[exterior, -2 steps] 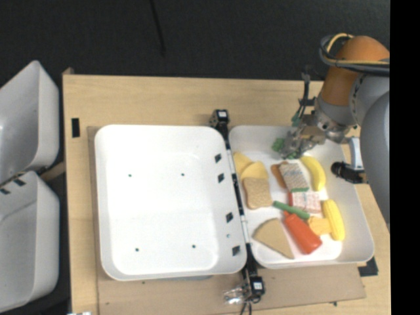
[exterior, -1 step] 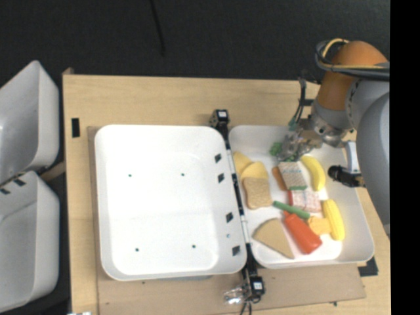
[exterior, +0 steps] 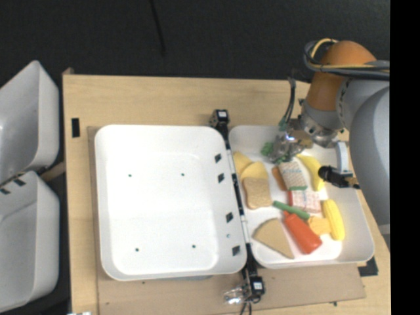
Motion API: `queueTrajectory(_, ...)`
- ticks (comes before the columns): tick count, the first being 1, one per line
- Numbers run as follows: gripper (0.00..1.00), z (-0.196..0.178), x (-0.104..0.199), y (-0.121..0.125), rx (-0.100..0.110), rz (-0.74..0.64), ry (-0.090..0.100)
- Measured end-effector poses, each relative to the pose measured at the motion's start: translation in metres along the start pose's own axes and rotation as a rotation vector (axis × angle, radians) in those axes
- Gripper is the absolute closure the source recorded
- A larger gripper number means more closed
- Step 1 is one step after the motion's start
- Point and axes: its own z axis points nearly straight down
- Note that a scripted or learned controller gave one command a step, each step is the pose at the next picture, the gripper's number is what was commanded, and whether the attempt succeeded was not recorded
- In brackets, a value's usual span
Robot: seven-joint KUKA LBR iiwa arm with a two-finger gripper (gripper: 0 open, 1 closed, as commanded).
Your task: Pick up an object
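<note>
Gripper (exterior: 286,145) hangs low over the right bin's (exterior: 357,241) far end above toy food; finger state unclear.

The tool (exterior: 287,146) sits low over the far end of the right bin (exterior: 354,241), and its fingertips are too small and cluttered to tell open from shut. A green thing (exterior: 268,150) just left of it is partly covered, so its shape stays unclear. The grey arm (exterior: 367,130) runs off the right edge. It hides the right bin's far right corner. On the left, two white seat-like shapes (exterior: 23,176) are cut by the frame. The desk (exterior: 164,97) loses its near edge at the bottom.
</note>
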Motion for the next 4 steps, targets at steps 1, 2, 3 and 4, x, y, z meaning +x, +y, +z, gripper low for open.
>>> queueTrajectory(1, 1.00, -0.002, -0.017, -0.001, 0.000, 0.002, 0.003)
queueTrajectory(2, 1.00, 0.002, -0.009, 0.000, 0.000, 0.001, -0.001)
queueTrajectory(3, 1.00, 0.001, -0.003, 0.000, -0.001, -0.001, -0.002)
queueTrajectory(4, 1.00, -0.008, -0.011, 0.000, -0.004, 0.003, 0.002)
